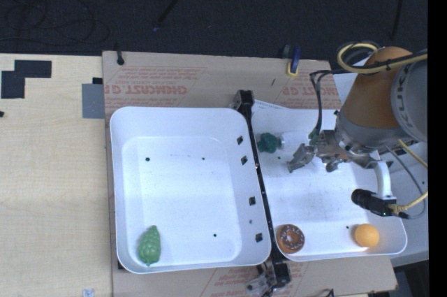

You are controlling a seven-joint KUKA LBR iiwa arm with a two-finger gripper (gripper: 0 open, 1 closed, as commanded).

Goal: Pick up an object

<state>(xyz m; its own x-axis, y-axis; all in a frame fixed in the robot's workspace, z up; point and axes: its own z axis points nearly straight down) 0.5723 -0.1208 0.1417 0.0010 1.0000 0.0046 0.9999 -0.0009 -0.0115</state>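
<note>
Because the gripper [302,158], right of centre, hangs with fingers spread on nothing, a descent could land beside the teal object [268,142] and close on air.

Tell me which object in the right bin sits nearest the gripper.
The small teal-green object, just left of the gripper by the divider. The donut and orange ball lie along the near edge.

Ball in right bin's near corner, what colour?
Orange ball, plain, seen in the camera view.
</note>
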